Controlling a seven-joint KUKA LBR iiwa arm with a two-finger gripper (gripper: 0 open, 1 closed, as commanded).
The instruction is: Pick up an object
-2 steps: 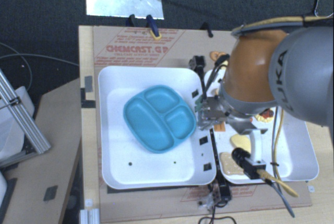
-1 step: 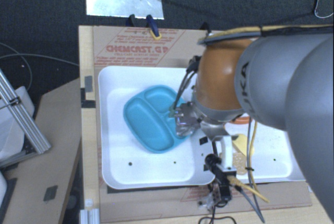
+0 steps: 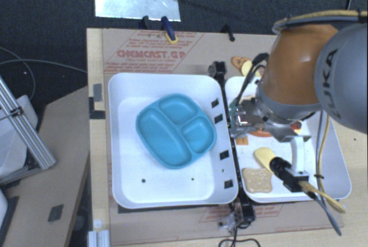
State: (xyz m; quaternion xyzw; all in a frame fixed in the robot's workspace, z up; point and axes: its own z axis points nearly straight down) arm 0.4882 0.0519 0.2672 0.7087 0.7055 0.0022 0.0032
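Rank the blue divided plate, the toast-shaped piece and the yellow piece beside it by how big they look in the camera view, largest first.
1. blue divided plate, by far the largest, in the left bin.
2. toast-shaped piece, in the right bin.
3. yellow piece, partly hidden by the arm, so ranks 2 and 3 are unsure.

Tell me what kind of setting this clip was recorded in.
Most likely a robotics lab bench for picking trials: a KUKA arm reaches over two white bins, one holding a blue divided plate, the other toy food such as a toast slice.
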